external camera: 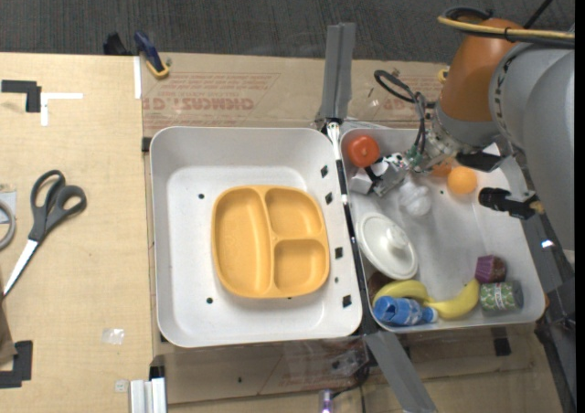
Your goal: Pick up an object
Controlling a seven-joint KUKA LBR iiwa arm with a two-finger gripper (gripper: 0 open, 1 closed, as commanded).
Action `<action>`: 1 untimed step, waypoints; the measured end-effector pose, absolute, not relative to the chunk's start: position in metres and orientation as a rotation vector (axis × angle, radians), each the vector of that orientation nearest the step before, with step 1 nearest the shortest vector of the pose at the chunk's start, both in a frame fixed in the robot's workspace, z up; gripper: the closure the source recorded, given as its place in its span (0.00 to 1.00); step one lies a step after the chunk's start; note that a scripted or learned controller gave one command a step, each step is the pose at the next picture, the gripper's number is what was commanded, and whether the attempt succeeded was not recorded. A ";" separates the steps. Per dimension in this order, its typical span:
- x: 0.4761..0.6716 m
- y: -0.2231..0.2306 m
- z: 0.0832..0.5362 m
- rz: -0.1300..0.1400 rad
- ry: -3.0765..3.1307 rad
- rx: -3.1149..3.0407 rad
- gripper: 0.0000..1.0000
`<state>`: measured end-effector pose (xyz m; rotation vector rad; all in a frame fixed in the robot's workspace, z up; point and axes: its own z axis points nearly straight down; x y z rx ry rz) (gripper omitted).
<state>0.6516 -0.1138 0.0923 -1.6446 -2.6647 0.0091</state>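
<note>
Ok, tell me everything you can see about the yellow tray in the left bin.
The tray is a yellow-orange plate, plastic by its look, with rounded corners and three compartments: one long one on its left, two smaller on its right. It lies flat and upright on the floor of the left bin, near the middle, with nothing in it.

Arm (535, 82): large rounded grey casing, smooth, matte, bulking over far right corner of right bin (439, 306). Orange band (471, 73) above wrist, glossy, dome-shaped, with thin yellowish ring along its upper edge. Black cables (402, 90) looping out beside orange band, above bin's far rim; thin dark cable running off toward upper right. Wrist section below band grey-white with small wires, metal fittings. Gripper (388, 172): small pale and dark parts, details blurred. Black bracket (507, 202) projecting from grey casing over bin's right rim.
</note>
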 end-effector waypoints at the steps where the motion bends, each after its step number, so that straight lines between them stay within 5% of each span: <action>1: 0.656 -0.112 0.093 0.013 -2.512 -1.874 0.00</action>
